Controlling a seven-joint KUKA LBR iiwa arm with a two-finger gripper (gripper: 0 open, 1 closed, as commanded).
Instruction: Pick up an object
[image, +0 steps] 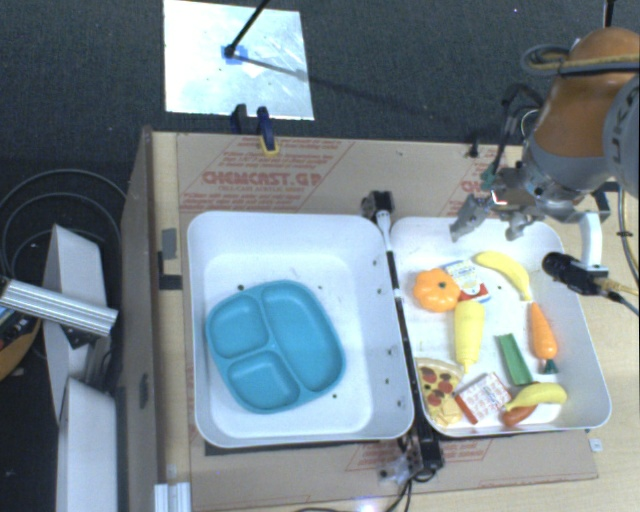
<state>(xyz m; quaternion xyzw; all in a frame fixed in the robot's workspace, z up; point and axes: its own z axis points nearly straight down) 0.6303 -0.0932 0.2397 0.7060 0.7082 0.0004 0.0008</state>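
Toy food (2 bananas, carrot, pumpkin) (437, 289) is lying in the right bin (590, 385); a blue tray (275, 343) is sitting in the left bin (215, 260). Gripper (492, 222) is hovering upper right, fingers spread, holding nothing.

Blue divided tray (275, 343) in left bin (215, 250); metal sheet (237, 58) on dark floor.

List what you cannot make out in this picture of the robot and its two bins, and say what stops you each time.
1. Hand: blurred, so its grip is unreadable.
2. Small carton: print too small; the orange pumpkin covers one side.
3. Lower banana: something red beneath it is hidden.
4. Arm: cut off by the top and right edges.
5. Blue tray: compartment depth unclear from above.
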